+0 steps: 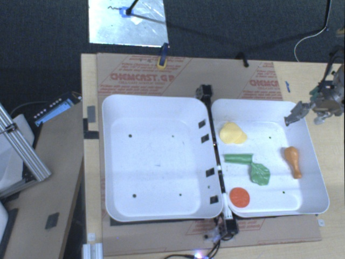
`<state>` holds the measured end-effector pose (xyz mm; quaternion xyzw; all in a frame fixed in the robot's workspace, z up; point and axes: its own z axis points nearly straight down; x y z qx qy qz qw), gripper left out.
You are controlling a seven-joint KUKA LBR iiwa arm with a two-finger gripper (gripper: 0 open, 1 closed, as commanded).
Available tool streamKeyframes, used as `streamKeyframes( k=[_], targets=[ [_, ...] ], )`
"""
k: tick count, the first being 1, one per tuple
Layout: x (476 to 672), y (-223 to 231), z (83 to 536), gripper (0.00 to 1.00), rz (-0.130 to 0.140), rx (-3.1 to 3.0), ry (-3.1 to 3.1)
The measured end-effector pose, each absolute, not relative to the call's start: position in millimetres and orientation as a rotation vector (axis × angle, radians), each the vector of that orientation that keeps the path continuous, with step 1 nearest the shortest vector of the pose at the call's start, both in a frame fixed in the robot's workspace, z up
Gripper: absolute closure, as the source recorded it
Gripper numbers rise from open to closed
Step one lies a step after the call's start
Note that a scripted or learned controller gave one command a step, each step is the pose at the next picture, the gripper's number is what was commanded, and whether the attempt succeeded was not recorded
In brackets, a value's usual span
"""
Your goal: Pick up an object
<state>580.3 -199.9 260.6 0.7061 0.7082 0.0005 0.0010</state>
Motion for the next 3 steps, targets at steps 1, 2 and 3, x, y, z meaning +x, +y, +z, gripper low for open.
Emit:
streamKeyframes(
  k=[1,2,3],
  targets=[
    [577.4,-205,79,0.0,-0.007,2.225,2.229],
    [613.2,-167,85,0.0,0.004,2.209,2.229],
    [529.4,-112,84,0.0,-0.003,2.224,2.23]
  ],
)
